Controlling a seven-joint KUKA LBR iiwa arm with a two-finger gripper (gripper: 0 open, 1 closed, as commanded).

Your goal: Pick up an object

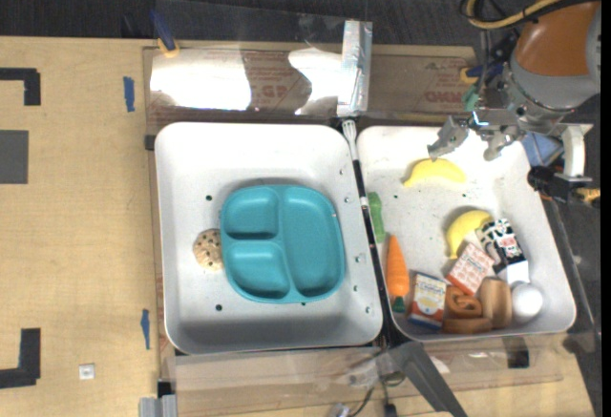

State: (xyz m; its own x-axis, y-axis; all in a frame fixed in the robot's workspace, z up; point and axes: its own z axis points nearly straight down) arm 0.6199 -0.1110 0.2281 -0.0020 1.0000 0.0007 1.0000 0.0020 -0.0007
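My gripper hangs over the far part of the right bin, its two grey fingers spread open with nothing between them. Just below and left of it a yellow banana piece lies on the bin floor. Nearer the front lie a yellow lemon-like object, a black-and-white carton, an orange carrot, a green item by the left wall, small boxes, a brown pastry and a white egg-like item.
The left bin holds a teal divided plate and a cookie at its left side. A clear panel and a cardboard strip stand behind the bins. The wooden bench spreads to the left.
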